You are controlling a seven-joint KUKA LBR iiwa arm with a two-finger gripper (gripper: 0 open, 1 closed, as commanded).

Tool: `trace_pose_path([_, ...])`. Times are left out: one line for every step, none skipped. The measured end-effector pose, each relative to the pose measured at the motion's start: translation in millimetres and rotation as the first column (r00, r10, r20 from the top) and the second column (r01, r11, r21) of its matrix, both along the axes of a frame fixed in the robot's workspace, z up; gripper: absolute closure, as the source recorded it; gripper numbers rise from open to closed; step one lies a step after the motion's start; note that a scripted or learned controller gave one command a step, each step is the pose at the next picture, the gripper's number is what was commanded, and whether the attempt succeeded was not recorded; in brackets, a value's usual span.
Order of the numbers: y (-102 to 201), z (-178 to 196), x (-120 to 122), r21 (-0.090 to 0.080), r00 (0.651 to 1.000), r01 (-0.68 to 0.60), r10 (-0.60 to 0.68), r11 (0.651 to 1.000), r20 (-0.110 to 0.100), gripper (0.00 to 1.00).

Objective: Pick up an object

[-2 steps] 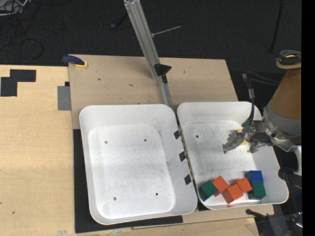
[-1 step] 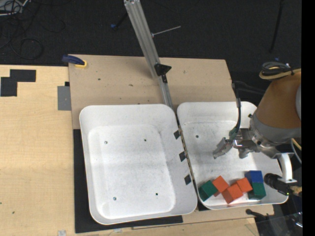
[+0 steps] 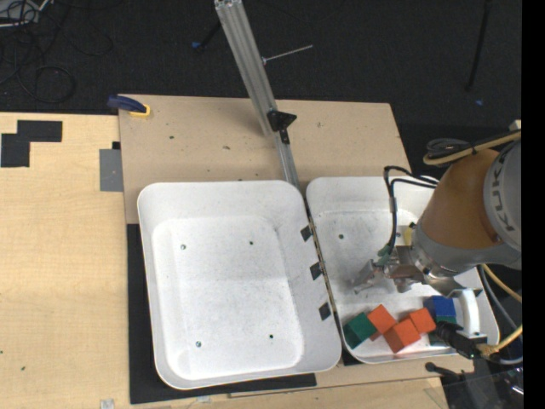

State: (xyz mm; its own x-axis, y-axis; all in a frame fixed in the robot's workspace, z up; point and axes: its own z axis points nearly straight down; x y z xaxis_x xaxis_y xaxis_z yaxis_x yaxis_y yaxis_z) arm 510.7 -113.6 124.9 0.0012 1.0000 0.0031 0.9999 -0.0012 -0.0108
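In the right bin (image 3: 358, 203), near its front edge, lie a green block (image 3: 360, 329), an orange block (image 3: 381, 318), a second larger orange block (image 3: 409, 331) and a blue block (image 3: 443, 308). My gripper (image 3: 372, 277) reaches in from the right, low over the bin floor, just behind the orange and green blocks. Its grey fingers (image 3: 364, 285) point left and nothing shows between them. The arm's orange band (image 3: 456, 211) and wrist hide part of the bin's right side.
The left bin (image 3: 162, 207) sits beside the right one, with black clips (image 3: 315, 271) along the shared rim. A slanted aluminium rail (image 3: 251, 62) rises behind the bins. Cables (image 3: 447, 150) hang at the right near the arm.
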Motion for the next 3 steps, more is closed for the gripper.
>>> trace_pose_path([-3, 13, 1, -0.002, 1.0, 0.008, -0.008, 1.0, 0.006, 1.0])
trace_pose_path([-10, 74, 6, -0.004, 1.0, -0.002, 0.002, 1.0, 0.014, 1.0])
trace_pose_path([-11, 88, 6, -0.003, 1.0, -0.001, 0.001, 1.0, 0.011, 1.0])
